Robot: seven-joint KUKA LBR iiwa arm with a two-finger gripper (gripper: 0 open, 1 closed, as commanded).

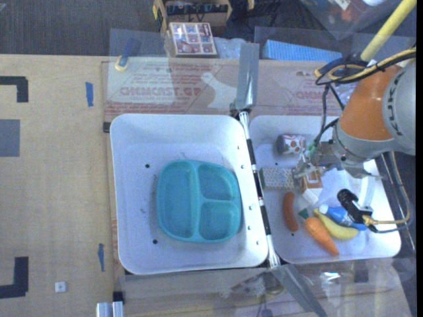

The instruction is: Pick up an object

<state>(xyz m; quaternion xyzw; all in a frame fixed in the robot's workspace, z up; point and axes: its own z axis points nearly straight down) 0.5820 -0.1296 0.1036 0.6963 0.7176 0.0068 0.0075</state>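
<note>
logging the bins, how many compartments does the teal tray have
3. The teal tray lies in the left bin: one long compartment down its left side, two smaller ones stacked on its right, upper and lower.

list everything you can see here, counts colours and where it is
shallow white bins: 2, white, side by side on the bench
teal plastic divided plate: 1, teal, middle of left bin
small grey can: 1, grey with a red mark, upper part of right bin
red sausage-shaped toy: 1, red, right bin centre
orange toy carrot: 1, orange, lower right bin
yellow toy banana: 1, yellow, beside the carrot
cardboard box: 1, brown, beyond the bins
grey arm with orange band: 1, over right bin
gripper: 1, low in right bin
</note>
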